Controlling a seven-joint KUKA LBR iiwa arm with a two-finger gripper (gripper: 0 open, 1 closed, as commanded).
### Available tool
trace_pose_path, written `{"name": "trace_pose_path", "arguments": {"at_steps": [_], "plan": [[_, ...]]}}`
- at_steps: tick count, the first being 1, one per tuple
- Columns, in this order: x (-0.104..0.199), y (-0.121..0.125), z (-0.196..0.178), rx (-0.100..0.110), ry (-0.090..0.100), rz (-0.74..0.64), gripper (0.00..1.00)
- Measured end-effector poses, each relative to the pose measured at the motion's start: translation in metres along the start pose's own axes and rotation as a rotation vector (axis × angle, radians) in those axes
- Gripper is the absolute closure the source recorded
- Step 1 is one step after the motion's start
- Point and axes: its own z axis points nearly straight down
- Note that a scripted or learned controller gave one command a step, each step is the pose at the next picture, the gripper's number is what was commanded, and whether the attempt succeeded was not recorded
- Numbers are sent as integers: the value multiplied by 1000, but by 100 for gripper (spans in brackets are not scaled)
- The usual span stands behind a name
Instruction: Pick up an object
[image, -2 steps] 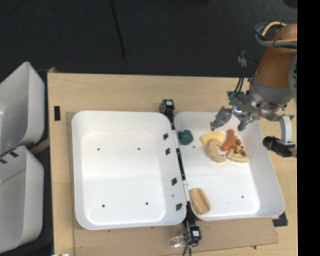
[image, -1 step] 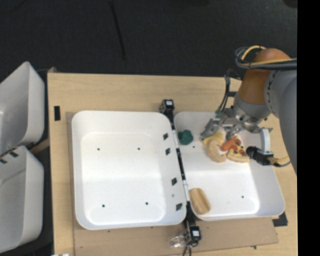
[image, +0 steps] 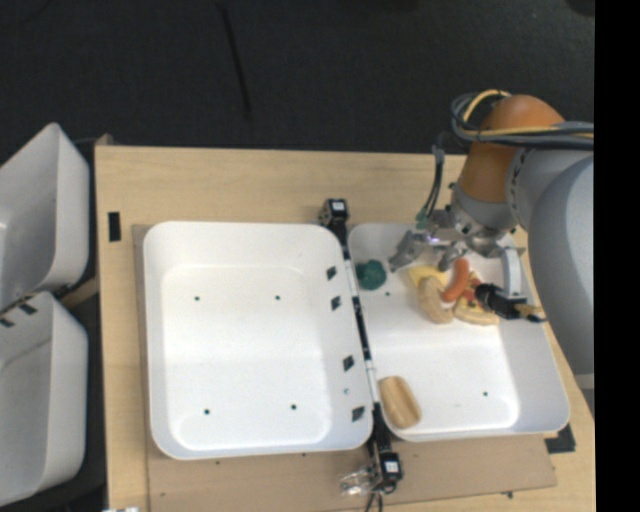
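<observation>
Poised low over the toy pile (image: 452, 295) in right bin (image: 520, 400); gripper (image: 450, 250) finger state unclear; descent and closing next.

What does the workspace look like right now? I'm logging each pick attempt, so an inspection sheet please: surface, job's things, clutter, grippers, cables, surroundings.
Surface: wooden bench bearing a left bin and a right bin side by side.
Job's things: in the right bin, a green object near the far left corner, a tan block at the near left corner, and a pile of yellowish, tan and orange pieces under the wrist.
Clutter: nothing seen.
Grippers: gripper low over the pile; finger state unclear.
Cables: dark cables looped above the orange band.
Surroundings: white containers left of the bench; dark floor beyond.
</observation>
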Motion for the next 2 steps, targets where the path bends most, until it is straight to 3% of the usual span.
{"name": "trace_pose_path", "arguments": {"at_steps": [1, 2], "plan": [[12, 12, -2, 6, -1, 2, 0], [44, -57, -2, 5, 1, 5, 0]]}}
